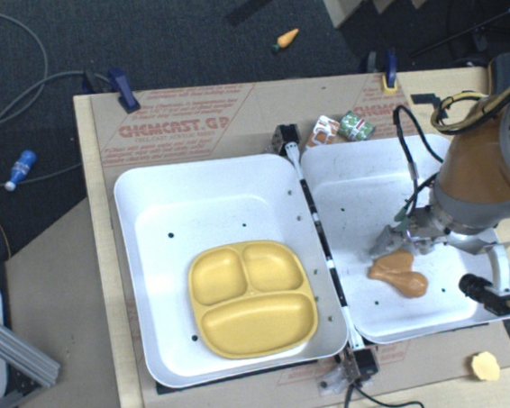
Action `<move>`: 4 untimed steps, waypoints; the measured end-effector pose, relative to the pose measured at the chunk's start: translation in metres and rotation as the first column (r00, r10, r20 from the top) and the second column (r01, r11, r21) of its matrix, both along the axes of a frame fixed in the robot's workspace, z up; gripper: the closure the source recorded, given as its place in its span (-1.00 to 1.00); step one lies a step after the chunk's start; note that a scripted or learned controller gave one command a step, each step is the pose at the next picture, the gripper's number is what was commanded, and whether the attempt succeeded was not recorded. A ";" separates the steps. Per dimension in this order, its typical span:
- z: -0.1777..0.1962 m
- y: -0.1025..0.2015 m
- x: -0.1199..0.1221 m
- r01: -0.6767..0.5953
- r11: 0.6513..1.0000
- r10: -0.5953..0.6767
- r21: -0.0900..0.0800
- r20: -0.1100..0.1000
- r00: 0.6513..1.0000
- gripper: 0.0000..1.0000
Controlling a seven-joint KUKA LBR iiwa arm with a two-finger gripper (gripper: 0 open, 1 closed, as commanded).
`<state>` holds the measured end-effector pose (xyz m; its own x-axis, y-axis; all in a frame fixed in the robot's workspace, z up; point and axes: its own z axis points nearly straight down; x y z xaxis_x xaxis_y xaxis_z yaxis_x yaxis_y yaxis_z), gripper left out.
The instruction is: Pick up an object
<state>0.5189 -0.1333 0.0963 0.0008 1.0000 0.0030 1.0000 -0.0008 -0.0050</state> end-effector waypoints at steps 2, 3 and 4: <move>-0.011 0.008 0.017 -0.002 1.000 0.002 -0.005 0.009 1.000 -1.00; -0.012 0.028 -0.021 0.000 1.000 0.000 0.000 0.000 1.000 -1.00; -0.011 -0.018 0.057 -0.001 1.000 0.001 -0.007 0.011 1.000 -1.00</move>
<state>0.5756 -0.1515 0.0855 -0.0005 1.0000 -0.0039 1.0000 0.0005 0.0059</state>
